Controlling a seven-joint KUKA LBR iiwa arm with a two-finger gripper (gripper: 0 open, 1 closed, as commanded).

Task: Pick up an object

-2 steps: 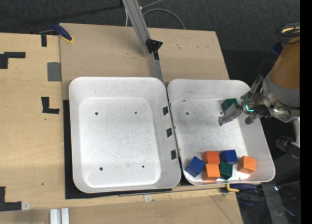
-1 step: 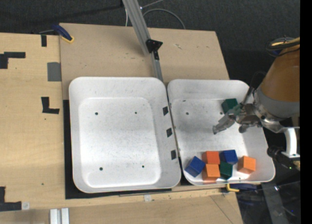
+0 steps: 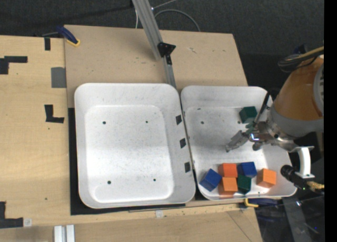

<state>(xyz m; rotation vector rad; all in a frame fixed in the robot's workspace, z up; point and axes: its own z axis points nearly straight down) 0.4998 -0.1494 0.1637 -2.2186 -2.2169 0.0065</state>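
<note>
The blocks sit in the right bin (image 3: 210,96). A green block (image 3: 248,113) lies alone near the bin's far right wall, just beside the gripper (image 3: 238,139). The rest crowd the near edge: a blue block (image 3: 210,179) tilted at the left end, then an orange block (image 3: 229,170) with a second orange block (image 3: 228,184) touching it in front, a second blue block (image 3: 247,169), a dark green block (image 3: 244,183), and an orange block at the right (image 3: 267,177) close to the near right corner. All are small matte cubes with crisp corners.

The gripper hangs low over the middle of the right bin, its grey fingers (image 3: 235,142) pointing left, spread a little with nothing between them (the tips are blurred). Bare floor lies to its left, up to the wall shared with the left bin (image 3: 84,130).

Both bins are shallow white trays with rounded corners, speckled dark. Around them is a plain tan bench (image 3: 116,51). A slim metal rail (image 3: 145,9) slants down to the far end of the shared wall.
</note>
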